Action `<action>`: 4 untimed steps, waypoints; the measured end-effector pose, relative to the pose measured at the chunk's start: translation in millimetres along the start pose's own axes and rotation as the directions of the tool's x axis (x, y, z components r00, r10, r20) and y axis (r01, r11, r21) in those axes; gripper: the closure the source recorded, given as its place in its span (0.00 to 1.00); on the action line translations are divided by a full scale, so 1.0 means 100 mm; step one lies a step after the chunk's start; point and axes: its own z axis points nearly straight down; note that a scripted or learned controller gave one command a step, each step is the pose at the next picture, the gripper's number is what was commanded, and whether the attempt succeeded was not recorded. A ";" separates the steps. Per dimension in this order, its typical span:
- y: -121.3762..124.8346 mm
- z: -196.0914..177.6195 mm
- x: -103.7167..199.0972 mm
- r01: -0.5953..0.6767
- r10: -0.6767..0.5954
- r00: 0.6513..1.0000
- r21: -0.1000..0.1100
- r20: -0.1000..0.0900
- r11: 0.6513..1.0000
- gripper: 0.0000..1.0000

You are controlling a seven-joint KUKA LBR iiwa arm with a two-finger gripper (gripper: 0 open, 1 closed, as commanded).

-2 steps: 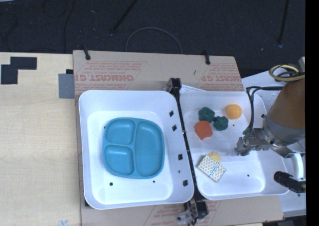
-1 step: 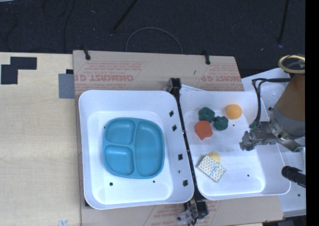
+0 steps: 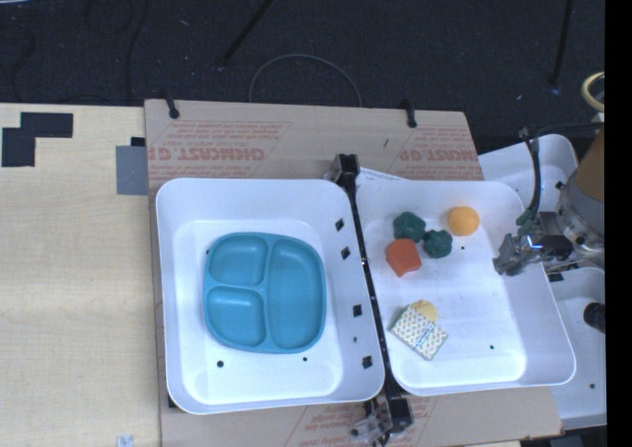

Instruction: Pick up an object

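Patterned packet (image 3: pixel 420 333): lying at 6 o'clock in right bin (image 3: pixel 494 361).
End effector (image 3: pixel 513 256): hovering at 3 o'clock rim; finger state indeterminable.
Risk: clustered orange ball (image 3: pixel 462 220), green pieces (image 3: pixel 409 226), red block (image 3: pixel 402 257) possibly rolling or jamming together.

Pale wood bench (image 3: pixel 69 277) — cardboard sheet (image 3: pixel 296 144) on it, bearing left bin (image 3: pixel 188 208) and right bin (image 3: pixel 494 336) side by side.

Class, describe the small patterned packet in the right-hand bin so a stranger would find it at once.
Start at the right-hand shallow white bin. In its lower middle lies a small flat white packet with a blue pattern, tilted like a diamond and overlapping a small yellow piece. Unlike the two dark green lumps, the orange-red chunk and the orange ball above it, it is flat and printed.
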 end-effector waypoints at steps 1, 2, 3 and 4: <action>0.01 -0.52 -0.01 0.000 0.000 1.000 0.001 0.000 1.000 1.00; 0.02 -0.49 0.41 0.002 -0.002 1.000 0.006 -0.002 1.000 1.00; -0.04 -0.44 0.87 0.002 -0.002 1.000 0.007 -0.003 1.000 1.00; 0.08 -0.35 1.43 0.002 -0.002 1.000 0.008 -0.002 1.000 1.00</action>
